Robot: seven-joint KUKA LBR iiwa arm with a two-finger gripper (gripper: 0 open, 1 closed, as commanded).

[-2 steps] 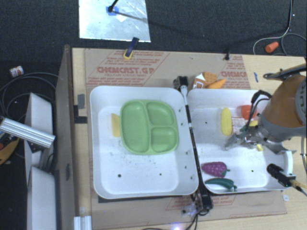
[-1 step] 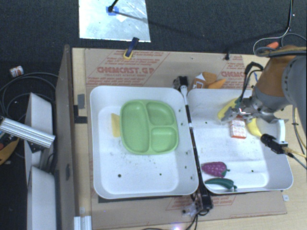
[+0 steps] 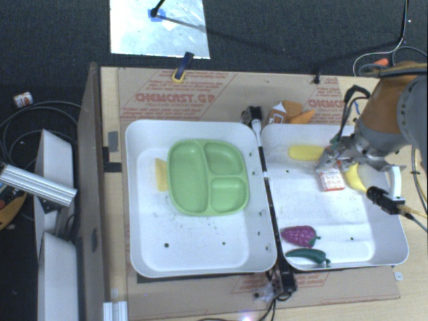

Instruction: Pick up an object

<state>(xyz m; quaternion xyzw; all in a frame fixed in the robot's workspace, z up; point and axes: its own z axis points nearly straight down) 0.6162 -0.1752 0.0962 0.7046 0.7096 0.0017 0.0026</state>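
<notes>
The gripper (image 3: 332, 160) is low over the right bin (image 3: 381, 246), near its far right part, and the grey arm (image 3: 394, 116) with the orange band comes down to it from the right side. It is not possible to tell whether the gripper is open or closed, because the wrist covers it from above. Just under the gripper lies a small box (image 3: 331, 180) with red and white print, flat on the bin floor; the gripper seems to touch its upper edge, but the box is not seen between any parts of it. To the left of the gripper a yellow oblong piece (image 3: 305, 153) lies on the floor of the same bin. To the right of the box there is a yellow banana (image 3: 355, 178), partly hidden by the arm. Near the front edge of this bin are a purple bunch of grapes (image 3: 299, 235) and, just beside it toward the front, a green pepper (image 3: 307, 255). The left bin (image 3: 144, 246) holds a green divided plate (image 3: 206, 178), and a flat yellow piece (image 3: 160, 174) shows from under its left side.
</notes>
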